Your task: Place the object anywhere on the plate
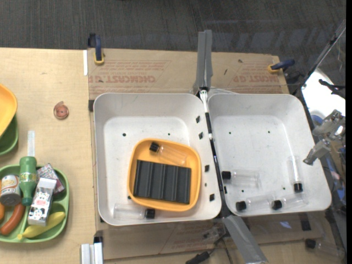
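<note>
Nearest the lens, noted a grey metal strut (pixel 245 246) poking out below the seam of the two bins, and just behind it a row of clear black-capped vials (pixel 258 204) lying against the near wall of the right bin (pixel 253 131). Judged them to have rolled there, being round and loose on a smooth floor. Counted two more in that bin, one near the divider (pixel 242 177) and one lying lengthwise toward the right wall (pixel 294 175).

Found the gripper (pixel 324 142) out at the right rim of that bin, over the edge rather than over any vial. Could not tell whether it was released or clenched; saw nothing held in it.

Placed the orange plate (pixel 135 164) in the left bin (pixel 102 147), toward its near side. Saw a black ridged block (pixel 162 181) covering most of it and one vial (pixel 165 150) resting on the plate's far part, touching the block's edge or just beside it. Took that vial for the task's object and judged the task done or close to done, though could not rule out another vial as the target. Spotted one further vial (pixel 132 212) off the plate, by the left bin's near wall.

Found both bins set on a cardboard sheet (pixel 143 73), pinned at its far corners by clamps (pixel 96 48), presumably against sliding. Noted a pale wooden table (pixel 44 81) to the left bearing a green tray of toy food (pixel 66 194), and dark carpet (pixel 165 15) beyond.
</note>
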Tool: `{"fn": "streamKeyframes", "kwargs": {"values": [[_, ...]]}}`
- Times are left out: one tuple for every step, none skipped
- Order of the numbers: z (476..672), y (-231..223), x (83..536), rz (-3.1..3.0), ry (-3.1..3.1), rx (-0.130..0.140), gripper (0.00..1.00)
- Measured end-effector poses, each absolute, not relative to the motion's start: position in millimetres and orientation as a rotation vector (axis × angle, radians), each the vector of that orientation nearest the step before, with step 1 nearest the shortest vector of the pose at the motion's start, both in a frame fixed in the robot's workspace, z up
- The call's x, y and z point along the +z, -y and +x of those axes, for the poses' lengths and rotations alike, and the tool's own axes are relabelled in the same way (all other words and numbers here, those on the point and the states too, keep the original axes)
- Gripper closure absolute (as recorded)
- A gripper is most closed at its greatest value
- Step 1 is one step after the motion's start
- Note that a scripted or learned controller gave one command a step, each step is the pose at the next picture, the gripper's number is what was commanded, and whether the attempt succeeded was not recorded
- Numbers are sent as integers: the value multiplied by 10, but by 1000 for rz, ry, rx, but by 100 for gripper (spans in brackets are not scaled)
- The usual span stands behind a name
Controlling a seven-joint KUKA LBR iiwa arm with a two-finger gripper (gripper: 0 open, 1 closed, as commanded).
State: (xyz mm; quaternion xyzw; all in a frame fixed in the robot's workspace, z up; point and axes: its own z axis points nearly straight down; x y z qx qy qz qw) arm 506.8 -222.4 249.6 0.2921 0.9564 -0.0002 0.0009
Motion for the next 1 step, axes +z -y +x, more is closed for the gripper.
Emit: {"fn": "streamKeyframes", "kwargs": {"values": [[4789,2228,3027,1030,-2964,-1,0]]}}
